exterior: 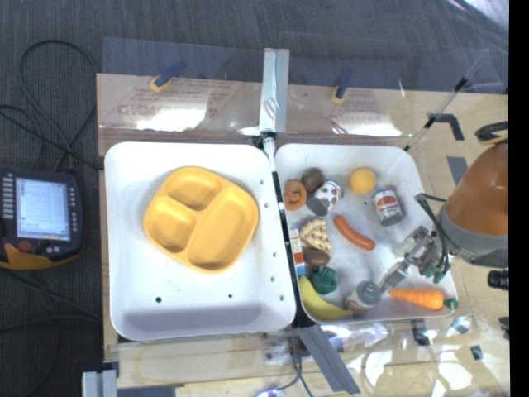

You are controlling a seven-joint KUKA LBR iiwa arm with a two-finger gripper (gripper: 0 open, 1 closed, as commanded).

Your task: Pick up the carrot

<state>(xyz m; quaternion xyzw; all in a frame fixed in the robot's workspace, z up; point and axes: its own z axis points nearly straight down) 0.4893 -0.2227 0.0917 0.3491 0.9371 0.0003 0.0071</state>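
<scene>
Orange carrot (419, 298) lies flat on the floor of the right bin (409, 165), in that bin's near right corner, its green stub pointing toward the right wall and its tip pointing inward. Gripper (417, 252) sits just above and beside the carrot, on the side away from the bin's near wall, tilted over the bin floor; nothing is seen between its fingers, and whether they are spread or closed cannot be told (the metal parts blur together at this angle). Grey arm with its orange band (488, 197) enters over the right wall of the same bin. Just left of the carrot's tip lies a small grey can (366, 291) on its side. Farther from the carrot, toward the bin's centre, rests a sausage (355, 232); beyond it, near the far wall, stand a tin can (388, 206) and a yellow fruit (362, 180). A banana (322, 304) lies along the near wall, well left of the carrot. Left bin (132, 222), well apart from the carrot, holds a yellow divided plate (200, 217).
</scene>
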